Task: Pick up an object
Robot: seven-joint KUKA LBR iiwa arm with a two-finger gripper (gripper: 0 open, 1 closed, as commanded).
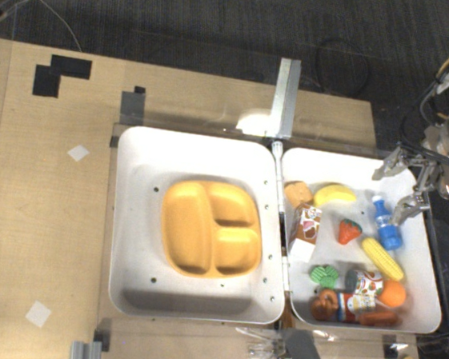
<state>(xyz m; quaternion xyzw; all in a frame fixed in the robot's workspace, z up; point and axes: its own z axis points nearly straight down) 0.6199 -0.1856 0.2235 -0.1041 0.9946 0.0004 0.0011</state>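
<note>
Plainly early in the approach, with nothing lifted yet. Hovering over the far right corner of the right bin point(354, 170), with the gripper point(401, 187) spread wide and nothing between its fingers. Nearest candidate: the blue bottle point(385, 225), lying by the bin's right wall, close beside the gripper on its near side. Crowded by the corn cob point(382, 259) further along the same wall, and by the strawberry point(350, 232) toward the bin's middle. Next, most likely: centre over the bottle, turn the wrist across its narrow width, descend, then close.

Toys crowd the right bin point(432, 263); the yellow tray point(211, 228) fills the left bin's point(137, 205) middle.
</note>
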